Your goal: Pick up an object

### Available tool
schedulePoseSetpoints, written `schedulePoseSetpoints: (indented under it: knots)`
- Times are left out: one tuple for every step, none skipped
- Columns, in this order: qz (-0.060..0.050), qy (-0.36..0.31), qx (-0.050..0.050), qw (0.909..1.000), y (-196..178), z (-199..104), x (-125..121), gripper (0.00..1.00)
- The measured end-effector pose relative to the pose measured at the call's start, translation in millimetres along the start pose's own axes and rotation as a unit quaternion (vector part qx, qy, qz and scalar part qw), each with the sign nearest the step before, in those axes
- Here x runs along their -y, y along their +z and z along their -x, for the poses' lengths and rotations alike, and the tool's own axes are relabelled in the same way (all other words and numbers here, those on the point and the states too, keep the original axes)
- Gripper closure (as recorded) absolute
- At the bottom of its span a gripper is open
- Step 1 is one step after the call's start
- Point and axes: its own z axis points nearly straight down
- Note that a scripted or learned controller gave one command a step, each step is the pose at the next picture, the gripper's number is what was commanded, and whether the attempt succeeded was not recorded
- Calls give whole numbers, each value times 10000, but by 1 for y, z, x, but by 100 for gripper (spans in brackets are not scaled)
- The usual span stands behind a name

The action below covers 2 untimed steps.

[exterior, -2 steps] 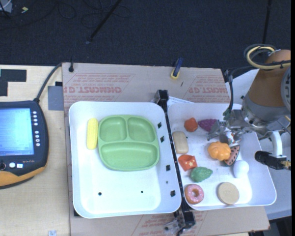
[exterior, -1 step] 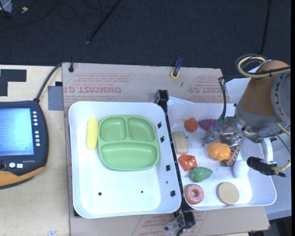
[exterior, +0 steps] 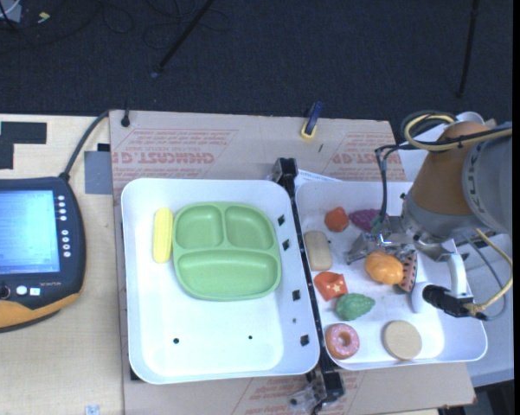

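Several toys crowd right bin (exterior: 467, 348). Jaws (exterior: 382, 251) sit low over orange fruit (exterior: 383, 268), bin centre; apart or together — cannot tell. Risk: red piece (exterior: 330, 284) at 8 o'clock, purple piece (exterior: 363, 219) at 11 get nudged, grip slips off rounded fruit.

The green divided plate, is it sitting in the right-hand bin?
No, the green divided plate lies in the left bin, beside a yellow corn cob.

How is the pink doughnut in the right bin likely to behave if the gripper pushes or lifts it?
The doughnut lies flat, so it would probably slide rather than roll. It looks like a small toy, likely light. Its rounded, glossy ring may slip between the fingers.
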Motion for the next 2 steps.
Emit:
schedulePoseSetpoints:
  knots:
    - [-4, 12, -5, 10000, -11, 1, 0, 100]
    - [26, 5, 7, 10000, -71, 0, -8, 100]
